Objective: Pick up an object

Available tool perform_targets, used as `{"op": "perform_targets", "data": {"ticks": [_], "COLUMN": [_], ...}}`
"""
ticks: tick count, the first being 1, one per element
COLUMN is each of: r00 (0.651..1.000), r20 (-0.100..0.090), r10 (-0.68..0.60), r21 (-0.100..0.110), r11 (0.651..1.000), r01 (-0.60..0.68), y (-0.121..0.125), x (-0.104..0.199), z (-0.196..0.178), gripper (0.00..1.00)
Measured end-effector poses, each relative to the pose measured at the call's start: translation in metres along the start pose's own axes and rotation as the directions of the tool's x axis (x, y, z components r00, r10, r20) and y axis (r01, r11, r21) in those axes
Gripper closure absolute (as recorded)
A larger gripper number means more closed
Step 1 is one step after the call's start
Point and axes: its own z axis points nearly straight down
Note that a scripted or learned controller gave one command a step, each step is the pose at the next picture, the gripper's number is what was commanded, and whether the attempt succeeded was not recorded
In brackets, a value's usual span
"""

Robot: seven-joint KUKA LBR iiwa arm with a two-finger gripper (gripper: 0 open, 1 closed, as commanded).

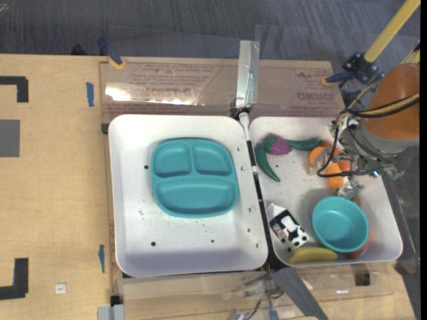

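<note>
I am watching the end effector [348, 187] hanging low over the right bin [393, 225], toward the upper right of the frame, just above the teal bowl [340, 224]. It is a tangle of metal and cables under the grey wrist and orange band [399, 102], and I cannot tell how far it is opened or whether anything is sitting in it.

Right beside it, to the left, an orange object [319, 157] is lying in the bin, rounded and bright; a second orange patch is showing just below it, partly covered by cables, and I cannot say whether it is the same piece. Further left, a purple and green toy vegetable [279, 145] is resting near the bin's upper left corner, with a long green leaf-like strip [265, 163] curving down from it.

Toward the lower part of the bin, a small black and white item [288, 228] is lying near the left wall, too small for me to identify, and a yellow banana-like piece [313, 254] is lying against the front edge, touching the bowl's rim.

The left bin [133, 245] is carrying a teal divided plate [195, 177] in the frame's centre.

The bench [47, 199] is spreading out at the left.
</note>
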Motion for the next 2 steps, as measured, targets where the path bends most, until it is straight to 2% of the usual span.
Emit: {"op": "perform_targets", "data": {"ticks": [1, 2], "r00": [1.0, 1.0], "r20": [0.004, 0.018], "r10": [0.002, 0.004], "r21": [-0.003, 0.005], "r11": [1.0, 1.0], "r01": [-0.002, -0.004], "y": [0.014, 0.013], "x": [-0.031, -0.035], "z": [0.0, -0.015], "gripper": [0.0, 1.0]}}
